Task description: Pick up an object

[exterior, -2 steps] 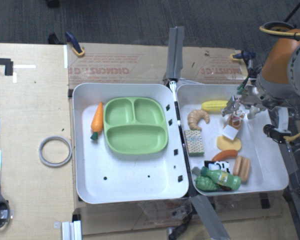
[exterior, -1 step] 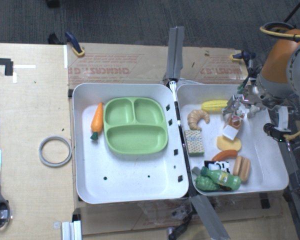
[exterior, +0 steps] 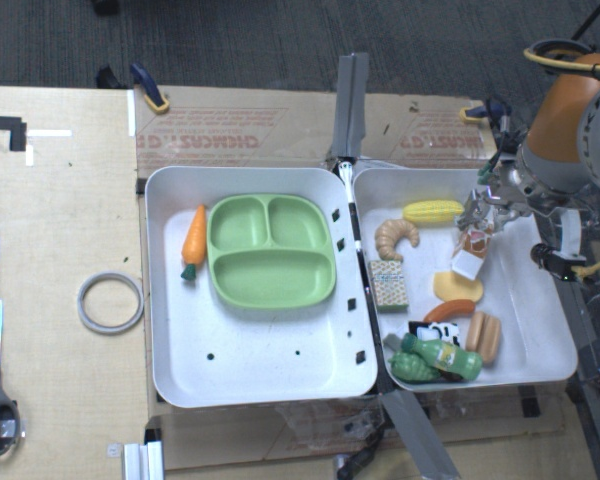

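Gripper [exterior: 477, 215] hangs low in the right bin [exterior: 540, 368], at the top of a small brown-and-white carton [exterior: 471, 253] lying between the corn cob [exterior: 432, 211] and a cheese wedge [exterior: 454, 286]. Whether it grips the carton I cannot tell. Likely the grasp step; next comes a straight lift.
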`<control>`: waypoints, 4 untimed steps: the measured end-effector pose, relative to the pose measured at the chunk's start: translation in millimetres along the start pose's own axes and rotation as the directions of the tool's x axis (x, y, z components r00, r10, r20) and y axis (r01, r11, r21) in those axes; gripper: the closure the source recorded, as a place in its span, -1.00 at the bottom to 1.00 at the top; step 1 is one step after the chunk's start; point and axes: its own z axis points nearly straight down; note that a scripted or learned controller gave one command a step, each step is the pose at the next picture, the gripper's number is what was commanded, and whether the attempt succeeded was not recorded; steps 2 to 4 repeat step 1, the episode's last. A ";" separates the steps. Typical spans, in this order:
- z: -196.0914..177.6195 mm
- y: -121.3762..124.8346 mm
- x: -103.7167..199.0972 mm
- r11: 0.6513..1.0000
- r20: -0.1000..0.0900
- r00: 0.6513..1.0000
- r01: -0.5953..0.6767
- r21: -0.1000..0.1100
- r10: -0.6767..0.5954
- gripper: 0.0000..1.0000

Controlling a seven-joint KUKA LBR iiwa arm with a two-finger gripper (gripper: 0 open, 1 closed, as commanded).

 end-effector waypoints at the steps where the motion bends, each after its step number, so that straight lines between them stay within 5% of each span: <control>1: -86.8 1.5 63.8 1.000 -0.002 1.000 -0.005 0.001 0.005 1.00; 4: -86.8 1.5 63.8 1.000 -0.002 1.000 -0.005 0.001 0.005 1.00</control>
